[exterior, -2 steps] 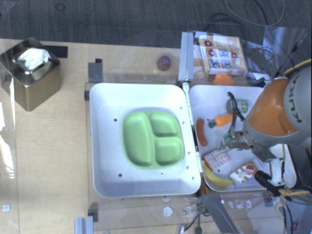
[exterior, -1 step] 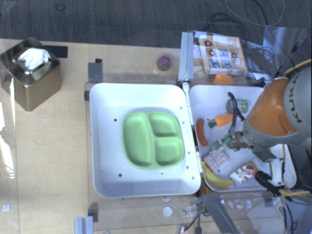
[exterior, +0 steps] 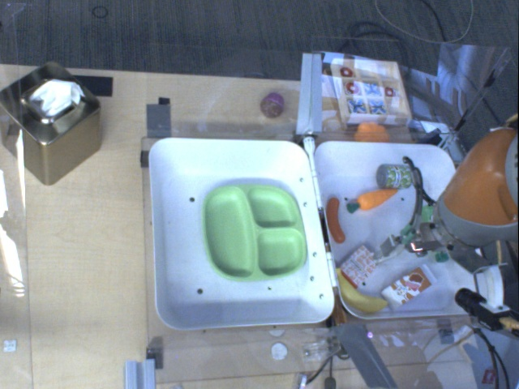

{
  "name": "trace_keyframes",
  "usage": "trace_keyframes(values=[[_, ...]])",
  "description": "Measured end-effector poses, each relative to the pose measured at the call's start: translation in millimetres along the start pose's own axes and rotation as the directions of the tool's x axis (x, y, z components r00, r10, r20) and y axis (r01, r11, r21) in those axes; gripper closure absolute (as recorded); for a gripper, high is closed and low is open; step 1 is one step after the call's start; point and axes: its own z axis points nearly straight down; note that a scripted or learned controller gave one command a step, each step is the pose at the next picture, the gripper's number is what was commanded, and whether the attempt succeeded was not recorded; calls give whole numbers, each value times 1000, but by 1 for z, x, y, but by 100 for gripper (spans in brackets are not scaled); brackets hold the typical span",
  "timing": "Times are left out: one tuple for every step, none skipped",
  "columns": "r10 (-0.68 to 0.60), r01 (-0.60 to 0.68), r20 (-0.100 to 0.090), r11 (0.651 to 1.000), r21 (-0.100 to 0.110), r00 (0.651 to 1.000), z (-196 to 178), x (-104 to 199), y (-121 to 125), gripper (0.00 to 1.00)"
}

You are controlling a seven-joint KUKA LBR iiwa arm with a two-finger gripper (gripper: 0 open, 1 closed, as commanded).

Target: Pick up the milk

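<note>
Underneath everything, a pale wooden table (exterior: 81,258), bare and wide open on the left side.

Next in size, the left white bin (exterior: 174,290), rim touching the rim of the right white bin (exterior: 442,159) along a metal divider. Plenty of bare floor around all four inner edges of the left one.

Reaching in from the right, the grey and orange arm (exterior: 486,189), overhanging the right bin's right edge.

Centred in the left bin, a green divided tray (exterior: 253,229), well apart from every wall.

Far left on the table, a gold tissue box (exterior: 53,124). Behind the right bin, a picture-printed box (exterior: 365,87).

Low over the middle of the right bin, the end effector (exterior: 413,241); apart or together, cannot tell.

Tight against the right bin's front-left corner, a banana (exterior: 361,298), with a red-and-white packet (exterior: 358,264) just above it, seemingly touching.

Near the right bin's front edge, the milk (exterior: 408,286), a small carton lying flat, just below and beside the end effector, not gripped. Open floor to its right; banana tip near on its left.

Toward the back, a carrot (exterior: 377,199) and a can (exterior: 395,175), close together. Along the left wall, a sausage (exterior: 335,220). Past the back rim, an orange (exterior: 371,132). On the table behind the left bin, a purple ball (exterior: 272,104).
</note>
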Motion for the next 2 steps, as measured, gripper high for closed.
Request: trace_keyframes(values=[[77, -77, -1, 997, 2, 997, 18, -19, -3, 0], [146, -146, 0, 989, 1, 989, 8, -20, -3, 0]])
